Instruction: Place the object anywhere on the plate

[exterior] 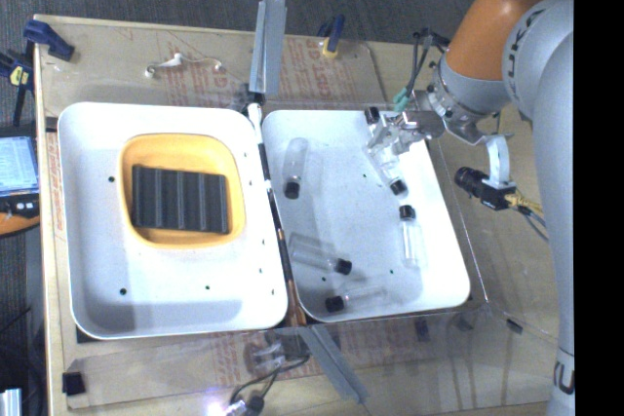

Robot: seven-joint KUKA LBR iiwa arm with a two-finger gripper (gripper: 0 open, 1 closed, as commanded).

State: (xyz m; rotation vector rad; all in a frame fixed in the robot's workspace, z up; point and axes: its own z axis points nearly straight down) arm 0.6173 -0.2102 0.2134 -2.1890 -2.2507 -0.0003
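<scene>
Jaws (390, 136) hover over the right white bin (444, 219), state unreadable; yellow plate (180, 151) with dark ridged insert lies well left.

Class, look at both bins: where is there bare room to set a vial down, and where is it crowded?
Bare room: the yellow plate's rim around the dark grate, and the left bin's white floor below the plate. The right bin is crowded: clear vials lie scattered across it, and the pincer hangs over its upper right corner.
</scene>
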